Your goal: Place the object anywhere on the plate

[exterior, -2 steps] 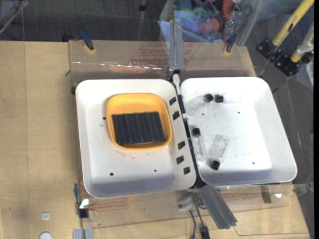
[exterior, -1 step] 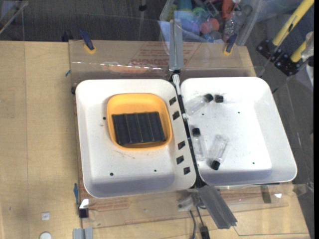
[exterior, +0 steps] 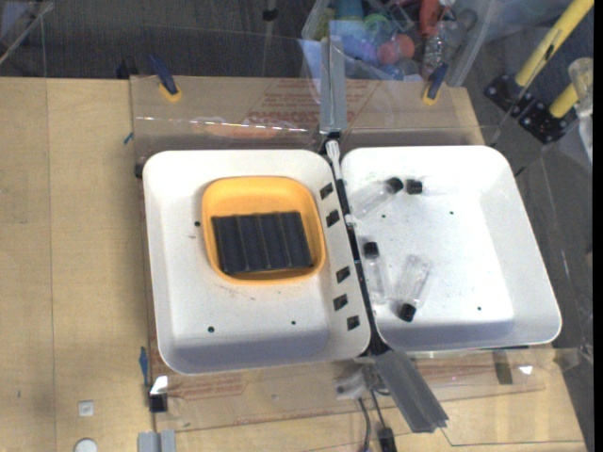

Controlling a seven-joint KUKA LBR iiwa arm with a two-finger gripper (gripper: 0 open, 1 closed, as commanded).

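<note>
A yellow, rounded-square plate (exterior: pixel 256 189) sits in the left white bin (exterior: pixel 179 252). On the plate lies a flat black ribbed block (exterior: pixel 262 242), resting within the rim and covering most of the plate's floor. In the right white bin (exterior: pixel 490 243) lie three clear vials with black caps: one near the back (exterior: pixel 384 195), one by the divider (exterior: pixel 373 263) and one toward the front (exterior: pixel 411 286). A loose black cap (exterior: pixel 415 187) rests beside the back vial.
A divider with black tabs (exterior: pixel 337 243) separates the two bins. Behind them stands a clear box of colourful toys (exterior: pixel 405 12). A black and yellow tool (exterior: pixel 542 59) sits at the far right. Bare wooden bench (exterior: pixel 66 252) extends left.
</note>
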